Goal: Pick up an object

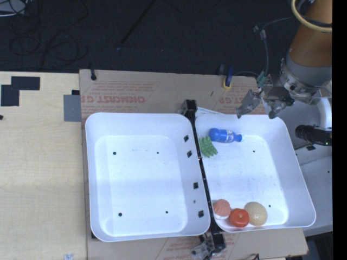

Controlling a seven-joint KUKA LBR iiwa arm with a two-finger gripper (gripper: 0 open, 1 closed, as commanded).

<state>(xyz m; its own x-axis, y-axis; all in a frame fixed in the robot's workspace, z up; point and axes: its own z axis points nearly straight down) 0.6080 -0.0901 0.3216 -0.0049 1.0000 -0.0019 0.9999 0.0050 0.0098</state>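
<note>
We see the hand (261,106) in the upper right of the frame, hanging above the far rim of the right bin (282,161). Its two dark fingers (245,105) stand apart, with nothing between them. Above it the arm (312,42) rises toward the top right corner, its orange band uppermost.

Nearest to the hand lies a blue bottle (224,136), on its side in the upper left part of the right bin, below and to the left of the fingers and clear of them. Just beside the bottle, further left and against the divider between the bins, we see a small green leafy object (207,146).

The other things sit well apart from the hand, clustered in the lower part of the right bin near its front rim: a pinkish round piece (221,207), a red tomato-like object (239,217) touching it, and a pale tan ball (256,213) just right of the red one.

The left bin (140,175) fills the centre left of the frame. Both bins rest on a sheet of brown cardboard (141,93) laid on the light wooden tabletop (38,172).
</note>
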